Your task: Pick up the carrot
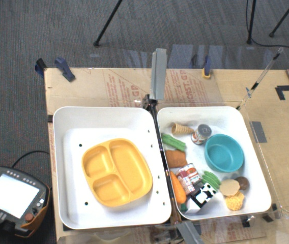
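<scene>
The carrot (178,186) lies in the right bin (236,113) along its left wall, toward the worktop's near edge, wedged beside a small can (189,177), so little room is left. I cannot tell the end effector's state.

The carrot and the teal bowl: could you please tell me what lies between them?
In the camera view, a small can lies between the carrot and the teal bowl.
</scene>
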`<control>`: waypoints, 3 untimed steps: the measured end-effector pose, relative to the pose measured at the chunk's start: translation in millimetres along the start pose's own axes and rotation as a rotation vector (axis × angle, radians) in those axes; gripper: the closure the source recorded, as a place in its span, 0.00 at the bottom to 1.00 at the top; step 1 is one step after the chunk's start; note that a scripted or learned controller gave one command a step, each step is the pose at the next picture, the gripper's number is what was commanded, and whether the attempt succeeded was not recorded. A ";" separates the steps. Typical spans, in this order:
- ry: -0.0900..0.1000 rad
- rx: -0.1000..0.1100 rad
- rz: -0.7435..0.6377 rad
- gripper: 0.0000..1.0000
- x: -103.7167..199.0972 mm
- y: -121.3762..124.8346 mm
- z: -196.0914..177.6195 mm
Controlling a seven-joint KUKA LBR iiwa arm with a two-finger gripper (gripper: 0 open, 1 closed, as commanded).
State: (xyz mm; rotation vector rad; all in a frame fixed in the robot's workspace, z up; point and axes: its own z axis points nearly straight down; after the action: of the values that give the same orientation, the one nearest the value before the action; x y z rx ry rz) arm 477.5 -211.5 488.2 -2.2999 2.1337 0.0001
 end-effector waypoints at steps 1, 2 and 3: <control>-0.005 -0.006 -0.328 1.00 -6.0 -0.5 63.2; -0.002 -0.002 -0.511 1.00 -8.3 -12.3 1.1; -0.010 -0.007 -0.849 1.00 -11.8 -0.3 90.1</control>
State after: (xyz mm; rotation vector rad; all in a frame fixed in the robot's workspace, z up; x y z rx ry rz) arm 477.2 -199.4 398.0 -2.9729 0.9965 0.0155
